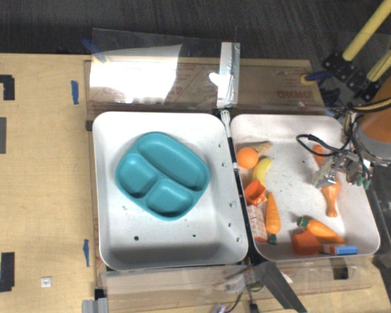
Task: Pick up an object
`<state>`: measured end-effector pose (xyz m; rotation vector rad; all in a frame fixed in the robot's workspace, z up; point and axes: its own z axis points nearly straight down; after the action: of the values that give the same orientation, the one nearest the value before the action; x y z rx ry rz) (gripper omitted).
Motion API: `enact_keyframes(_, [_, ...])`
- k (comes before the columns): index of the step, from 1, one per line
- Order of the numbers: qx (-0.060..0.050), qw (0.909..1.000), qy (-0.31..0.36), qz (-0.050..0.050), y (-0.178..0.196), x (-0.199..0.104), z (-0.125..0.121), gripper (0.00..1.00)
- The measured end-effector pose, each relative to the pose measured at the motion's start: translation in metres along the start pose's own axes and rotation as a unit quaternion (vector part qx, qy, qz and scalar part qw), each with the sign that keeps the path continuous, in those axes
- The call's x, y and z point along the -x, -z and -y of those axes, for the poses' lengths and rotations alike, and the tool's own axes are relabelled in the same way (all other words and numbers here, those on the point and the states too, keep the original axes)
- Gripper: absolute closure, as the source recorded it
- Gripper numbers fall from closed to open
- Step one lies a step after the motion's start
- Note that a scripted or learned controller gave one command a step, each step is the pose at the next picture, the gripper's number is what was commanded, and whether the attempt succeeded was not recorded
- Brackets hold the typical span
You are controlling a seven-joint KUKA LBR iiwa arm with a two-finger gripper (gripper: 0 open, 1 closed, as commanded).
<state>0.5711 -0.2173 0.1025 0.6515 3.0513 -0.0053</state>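
Gripper (330, 176) hangs low in the right bin (283, 132), touching an orange carrot (331, 199). Whether it grips the carrot is unclear. Teal tray (161, 175) fills the left bin (111, 227).

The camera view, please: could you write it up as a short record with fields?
left bin: holds a teal divided plate
right bin: toy food
by its left wall: orange ball, yellow piece, carrot
near front: second carrot, orange block
gripper: over the right bin's right side, above an orange piece
grasp: cannot tell
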Motion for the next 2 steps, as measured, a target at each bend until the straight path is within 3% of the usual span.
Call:
enact_keyframes(1, [0.001, 0.9995, -0.031, -0.003, 0.0964, -0.0200, -0.0284, 1.00])
enact_keyframes(2, [0.000, 0.9994, -0.032, -0.008, 0.0917, -0.0222, -0.0269, 0.00])
